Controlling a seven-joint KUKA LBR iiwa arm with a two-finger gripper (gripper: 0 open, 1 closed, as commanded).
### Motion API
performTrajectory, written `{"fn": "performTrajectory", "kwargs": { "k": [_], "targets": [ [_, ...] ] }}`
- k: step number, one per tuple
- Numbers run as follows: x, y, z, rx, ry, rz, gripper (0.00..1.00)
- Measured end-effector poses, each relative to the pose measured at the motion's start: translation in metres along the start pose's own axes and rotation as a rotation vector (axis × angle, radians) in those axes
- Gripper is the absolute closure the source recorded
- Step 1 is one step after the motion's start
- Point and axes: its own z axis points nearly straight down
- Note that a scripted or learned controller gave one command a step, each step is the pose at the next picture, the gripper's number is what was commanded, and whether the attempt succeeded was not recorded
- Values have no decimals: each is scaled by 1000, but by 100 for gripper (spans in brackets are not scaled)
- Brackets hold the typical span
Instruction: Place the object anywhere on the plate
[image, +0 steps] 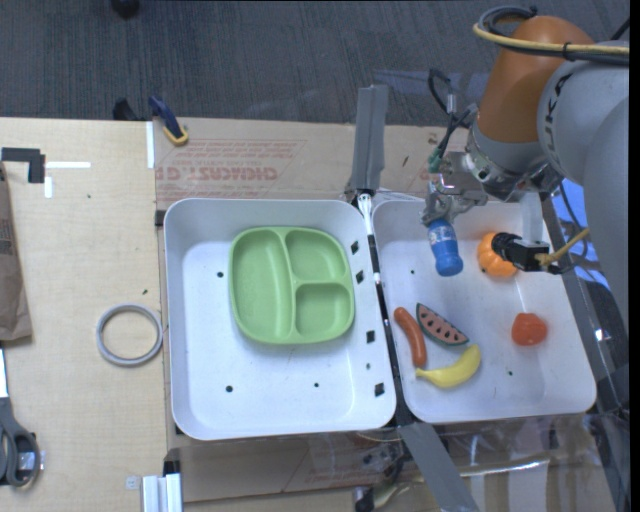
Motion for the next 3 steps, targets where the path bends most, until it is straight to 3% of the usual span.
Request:
{"fn": "performTrajectory", "kwargs": {
  "k": [1, 2, 3],
  "targets": [
    [63, -1, 0, 0, 1, -177, 100],
    [101, -12, -21, -1, 1, -398, 100],
    [172, -31, 38, -1, 1, -735, 100]
  ]
}}
